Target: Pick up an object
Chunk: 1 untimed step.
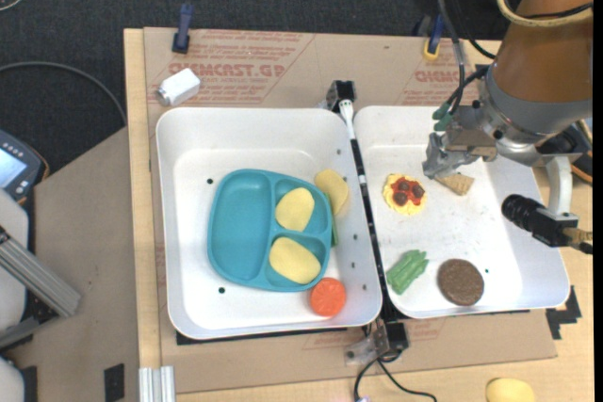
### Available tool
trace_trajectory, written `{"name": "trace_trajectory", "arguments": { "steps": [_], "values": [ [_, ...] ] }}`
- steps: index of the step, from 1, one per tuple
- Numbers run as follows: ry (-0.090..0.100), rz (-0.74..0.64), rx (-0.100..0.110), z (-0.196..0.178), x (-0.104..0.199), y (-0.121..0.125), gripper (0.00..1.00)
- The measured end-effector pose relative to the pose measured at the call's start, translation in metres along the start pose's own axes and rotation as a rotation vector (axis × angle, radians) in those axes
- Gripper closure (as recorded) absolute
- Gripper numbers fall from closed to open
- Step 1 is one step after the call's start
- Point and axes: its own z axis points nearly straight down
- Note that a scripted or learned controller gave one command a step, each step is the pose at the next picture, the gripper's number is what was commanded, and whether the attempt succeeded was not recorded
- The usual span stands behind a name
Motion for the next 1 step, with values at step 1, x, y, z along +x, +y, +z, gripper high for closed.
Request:
{"name": "trace_trajectory", "arguments": {
  "steps": [1],
  "values": [
    [0.002, -0.005, 0.008, 0.0202, 0.0587, -0.0510, 1.00]
  ]
}}
